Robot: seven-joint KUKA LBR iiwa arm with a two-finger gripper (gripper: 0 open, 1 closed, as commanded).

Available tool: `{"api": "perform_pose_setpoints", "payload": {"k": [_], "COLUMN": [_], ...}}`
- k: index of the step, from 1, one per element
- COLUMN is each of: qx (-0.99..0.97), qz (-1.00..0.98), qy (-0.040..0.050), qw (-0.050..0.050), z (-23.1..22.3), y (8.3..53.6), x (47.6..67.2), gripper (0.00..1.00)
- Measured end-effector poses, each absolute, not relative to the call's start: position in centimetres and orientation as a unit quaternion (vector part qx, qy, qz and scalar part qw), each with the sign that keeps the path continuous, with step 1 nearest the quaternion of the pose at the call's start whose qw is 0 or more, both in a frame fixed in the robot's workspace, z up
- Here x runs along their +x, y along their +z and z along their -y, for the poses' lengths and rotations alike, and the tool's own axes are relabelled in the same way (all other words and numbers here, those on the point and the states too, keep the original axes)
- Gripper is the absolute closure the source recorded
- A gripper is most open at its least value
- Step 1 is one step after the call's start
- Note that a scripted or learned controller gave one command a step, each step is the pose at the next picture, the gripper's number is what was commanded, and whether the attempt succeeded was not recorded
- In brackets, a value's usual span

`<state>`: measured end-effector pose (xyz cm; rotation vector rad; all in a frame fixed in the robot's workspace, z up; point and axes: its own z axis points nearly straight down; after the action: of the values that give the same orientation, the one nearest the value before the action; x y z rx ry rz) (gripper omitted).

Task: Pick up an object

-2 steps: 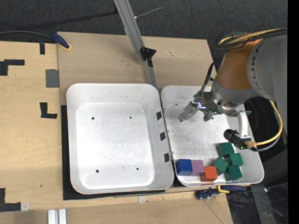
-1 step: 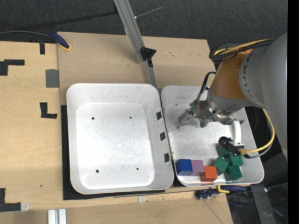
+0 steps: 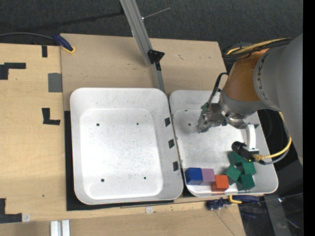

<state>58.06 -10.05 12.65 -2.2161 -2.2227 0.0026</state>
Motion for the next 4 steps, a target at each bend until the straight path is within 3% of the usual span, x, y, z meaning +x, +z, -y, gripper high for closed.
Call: {"api": "perform_pose_setpoints", "payload": {"k": [3, 4], "qx": [-0.707, -0.706], "qz": [0.708, 0.709], "qy": [-0.0015, 0.0006], "qw": [-0.002, 0.000], "z": [10.1, 6.3], "y": [28.7, 27.0], "x": [57.8, 60.2], "gripper": [1.00, 1.00]}}
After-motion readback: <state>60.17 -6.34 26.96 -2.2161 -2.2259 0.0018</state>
